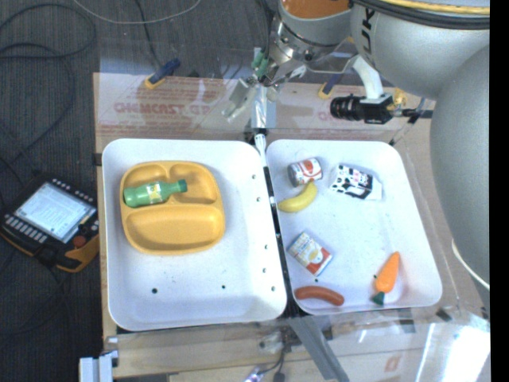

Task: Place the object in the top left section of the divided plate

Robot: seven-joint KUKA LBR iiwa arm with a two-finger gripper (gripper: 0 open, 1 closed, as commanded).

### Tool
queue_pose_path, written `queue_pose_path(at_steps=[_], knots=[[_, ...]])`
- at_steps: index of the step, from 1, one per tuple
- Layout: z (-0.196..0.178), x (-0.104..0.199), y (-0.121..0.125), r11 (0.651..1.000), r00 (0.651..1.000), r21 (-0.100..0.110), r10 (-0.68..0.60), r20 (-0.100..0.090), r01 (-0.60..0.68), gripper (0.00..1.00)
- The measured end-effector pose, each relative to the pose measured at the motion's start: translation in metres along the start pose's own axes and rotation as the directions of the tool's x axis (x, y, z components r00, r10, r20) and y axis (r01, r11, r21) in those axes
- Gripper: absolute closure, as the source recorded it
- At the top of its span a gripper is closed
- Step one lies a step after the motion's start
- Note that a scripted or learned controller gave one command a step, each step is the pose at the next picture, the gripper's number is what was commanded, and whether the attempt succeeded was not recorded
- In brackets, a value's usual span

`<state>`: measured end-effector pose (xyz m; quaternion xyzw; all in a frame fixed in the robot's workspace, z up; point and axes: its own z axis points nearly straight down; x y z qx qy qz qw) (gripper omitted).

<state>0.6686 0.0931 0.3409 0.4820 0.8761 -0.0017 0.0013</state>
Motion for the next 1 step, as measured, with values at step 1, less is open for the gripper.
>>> queue_pose_path(at_steps=[1], knots=[[0.0, 0.0, 0.0, 1.0, 1.0, 0.0, 0.0, 0.0, 0.0, 0.0]])
